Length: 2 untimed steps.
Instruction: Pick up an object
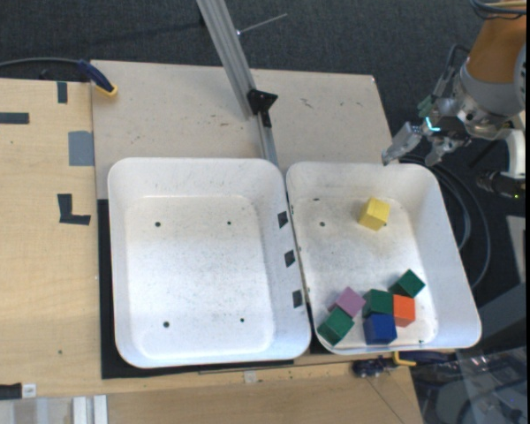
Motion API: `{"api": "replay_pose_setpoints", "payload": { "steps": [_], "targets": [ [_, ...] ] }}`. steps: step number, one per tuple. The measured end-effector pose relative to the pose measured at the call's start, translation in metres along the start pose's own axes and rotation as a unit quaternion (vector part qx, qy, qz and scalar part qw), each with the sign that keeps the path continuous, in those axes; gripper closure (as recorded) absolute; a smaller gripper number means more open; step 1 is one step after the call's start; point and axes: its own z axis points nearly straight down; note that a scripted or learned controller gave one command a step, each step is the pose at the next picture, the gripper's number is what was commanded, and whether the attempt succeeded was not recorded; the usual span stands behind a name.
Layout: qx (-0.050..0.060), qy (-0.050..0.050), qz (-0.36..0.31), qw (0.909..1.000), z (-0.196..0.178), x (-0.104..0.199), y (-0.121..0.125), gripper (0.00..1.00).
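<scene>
Your pincer (pixel 413 141) hangs just beyond the far right corner of the right bin (pixel 450 237), above the worktop (pixel 185 104) edge; you cannot tell how it is set. In that bin, a yellow cube (pixel 374 213) lies alone near the far end. Well apart from it, at the near end, cluster a purple cube (pixel 349 302), an orange cube (pixel 405 310), a blue cube (pixel 380 328) and three green cubes (pixel 336 325).
</scene>
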Motion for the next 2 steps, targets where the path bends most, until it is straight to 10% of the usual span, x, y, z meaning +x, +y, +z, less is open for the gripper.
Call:
{"api": "replay_pose_setpoints", "payload": {
  "steps": [2],
  "targets": [
    [0.001,0.0,0.0,1.0,0.059,-0.004,-0.005,0.0]
  ]
}}
